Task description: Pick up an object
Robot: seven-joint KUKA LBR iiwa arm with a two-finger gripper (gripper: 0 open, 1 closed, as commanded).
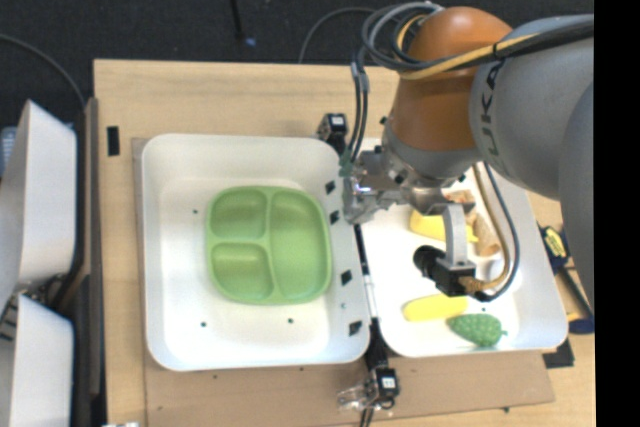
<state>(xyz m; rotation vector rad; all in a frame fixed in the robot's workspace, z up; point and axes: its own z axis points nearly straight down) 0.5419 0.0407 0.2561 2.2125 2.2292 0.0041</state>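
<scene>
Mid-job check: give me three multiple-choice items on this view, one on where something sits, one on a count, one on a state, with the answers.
1. Where is the green plate?
A. in the left bin
B. in the right bin
C. on the bare bench

2. How many compartments does the plate have?
A. two
B. three
C. five

3. How does the yellow piece in the right bin lie?
A. stacked on the plate
B. flat on the bin floor, beside the green bumpy item
C. hanging over the bin wall

Answers: 1 A, the plate lies alone in the left bin. 2 B, two small sections above one wide one. 3 B, it rests on the white floor next to the green item.
</scene>
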